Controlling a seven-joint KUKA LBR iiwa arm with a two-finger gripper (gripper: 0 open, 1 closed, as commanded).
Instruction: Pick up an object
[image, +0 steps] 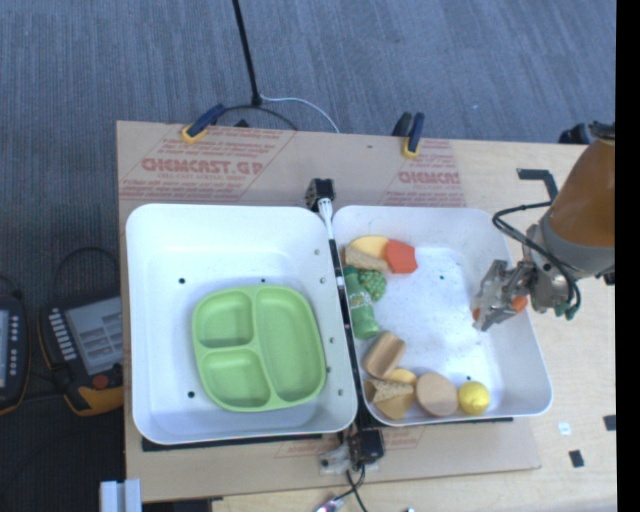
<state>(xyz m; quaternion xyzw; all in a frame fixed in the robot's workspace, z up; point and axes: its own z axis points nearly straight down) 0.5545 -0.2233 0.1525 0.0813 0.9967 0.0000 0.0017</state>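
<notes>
Camera view, from above and at a slant. On the table (200, 165), two white bins side by side. In the left bin (160, 300), a green divided plate (260, 345) and nothing else to see.

In the right bin (440, 285), the things to choose from, nearly all crowded along the left wall and the near edge: a yellow piece (369, 245) touching a red-orange block (401, 256) at the far left corner; two green pieces (366, 300) just below these; a brown wedge (383, 353) lower still; a tan piece (394, 400), a round pinkish piece (436, 393) and a small yellow ball (474, 397) in a row along the near wall.

Hovers over the right-hand side of that bin, the pincer (495, 298), on the grey arm (580, 215) reaching in from the right. Wide or narrow: cannot tell at this size. Small orange-red flecks close to the tip; whether part of the tool or something caught, too blurred to tell.

Judged from this: no lifted object to be made out, every toy piece lying on the bin floor, well apart from the pincer except the yellow ball, which is merely nearer. Task apparently not yet done; choosing, descending, closing and raising all left to do.
</notes>
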